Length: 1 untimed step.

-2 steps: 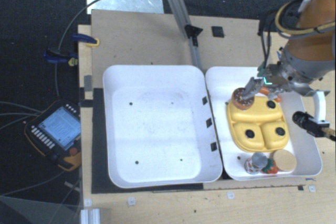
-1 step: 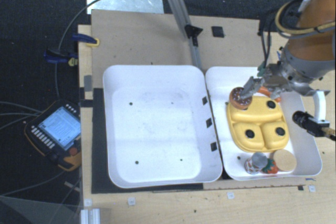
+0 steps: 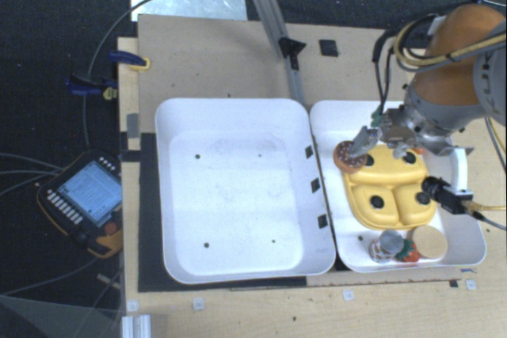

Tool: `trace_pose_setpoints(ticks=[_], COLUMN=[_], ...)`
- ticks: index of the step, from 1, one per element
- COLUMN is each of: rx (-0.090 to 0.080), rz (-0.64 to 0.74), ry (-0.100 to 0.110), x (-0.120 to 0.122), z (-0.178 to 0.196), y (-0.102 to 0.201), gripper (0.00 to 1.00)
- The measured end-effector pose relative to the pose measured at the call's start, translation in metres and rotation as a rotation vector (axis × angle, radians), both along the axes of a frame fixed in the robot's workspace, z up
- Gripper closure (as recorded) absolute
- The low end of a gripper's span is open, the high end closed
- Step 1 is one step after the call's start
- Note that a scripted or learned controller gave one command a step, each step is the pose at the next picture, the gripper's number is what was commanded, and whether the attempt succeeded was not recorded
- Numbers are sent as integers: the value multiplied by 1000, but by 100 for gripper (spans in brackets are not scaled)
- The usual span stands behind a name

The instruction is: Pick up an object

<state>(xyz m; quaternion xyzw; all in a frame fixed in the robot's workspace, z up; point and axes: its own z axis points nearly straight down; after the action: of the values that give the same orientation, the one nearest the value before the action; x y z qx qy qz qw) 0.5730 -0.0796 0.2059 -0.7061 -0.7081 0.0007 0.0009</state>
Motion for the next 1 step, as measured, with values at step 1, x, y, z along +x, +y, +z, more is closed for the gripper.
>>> trace_pose_setpoints(ticks=[1], rx=[0], rz=[-2], ry=[1], x=[-2], z=[-62], y=[-4], gripper=[0])
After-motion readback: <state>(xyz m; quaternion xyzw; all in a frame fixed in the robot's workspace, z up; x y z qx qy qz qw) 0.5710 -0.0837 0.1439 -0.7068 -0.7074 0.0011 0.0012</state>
